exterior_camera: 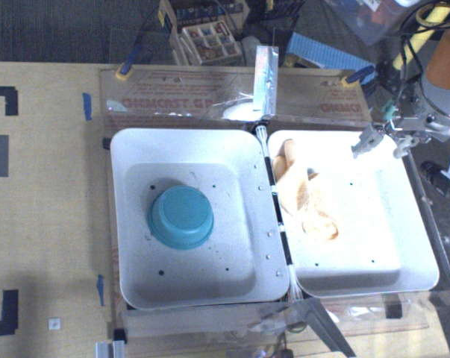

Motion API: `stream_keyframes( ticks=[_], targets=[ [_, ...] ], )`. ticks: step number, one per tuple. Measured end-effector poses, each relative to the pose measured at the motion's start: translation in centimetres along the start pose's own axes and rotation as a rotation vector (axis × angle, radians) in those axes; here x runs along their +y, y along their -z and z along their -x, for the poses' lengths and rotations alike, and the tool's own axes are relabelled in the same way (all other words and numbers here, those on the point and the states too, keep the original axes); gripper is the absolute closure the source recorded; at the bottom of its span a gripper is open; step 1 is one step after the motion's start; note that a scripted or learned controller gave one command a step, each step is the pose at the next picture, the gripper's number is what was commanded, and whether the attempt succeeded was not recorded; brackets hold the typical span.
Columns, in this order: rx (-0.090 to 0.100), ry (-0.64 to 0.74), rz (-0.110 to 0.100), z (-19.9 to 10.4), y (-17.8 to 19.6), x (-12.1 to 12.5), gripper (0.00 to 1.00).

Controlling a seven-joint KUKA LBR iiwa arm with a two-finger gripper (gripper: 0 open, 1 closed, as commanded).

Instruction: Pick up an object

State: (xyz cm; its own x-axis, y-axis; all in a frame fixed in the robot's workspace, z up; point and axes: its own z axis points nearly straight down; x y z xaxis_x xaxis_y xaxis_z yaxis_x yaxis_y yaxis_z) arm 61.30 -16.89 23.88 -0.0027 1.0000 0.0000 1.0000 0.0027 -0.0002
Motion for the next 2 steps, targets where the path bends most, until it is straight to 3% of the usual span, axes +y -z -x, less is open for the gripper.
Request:
stream_keyframes(
  ticks=[1, 2],
  targets=[
    [0.000, -0.041, 0.000, -3.1, -9.4, -5.2, 0.00],
    [-0.001, 0.049, 0.016, -4.6, -14.7, -7.3, 0.00]
  ],
)
